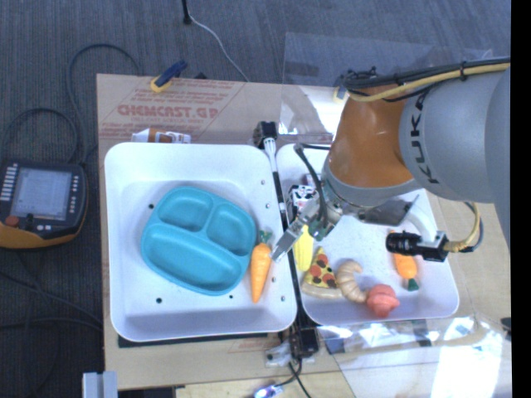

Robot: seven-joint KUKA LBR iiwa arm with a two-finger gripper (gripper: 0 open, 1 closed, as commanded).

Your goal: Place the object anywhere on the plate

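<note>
Toy carrot [260, 270] — orange with a green top, lying in the left bin [124, 222], touching the blue divided plate [199, 237] at the plate's 3 o'clock edge. Likely light, rigid plastic, smooth and tapered; best taken across the thick upper half, where a pinch is least apt to slide. Gripper [300, 226] — above the divider between bins, at the carrot's 1 o'clock; whether its jaws are apart or together cannot be told. Right bin [440, 297] contents: pizza slice [320, 274], croissant [351, 277], pink fruit [381, 298], small carrot [406, 268].
</note>
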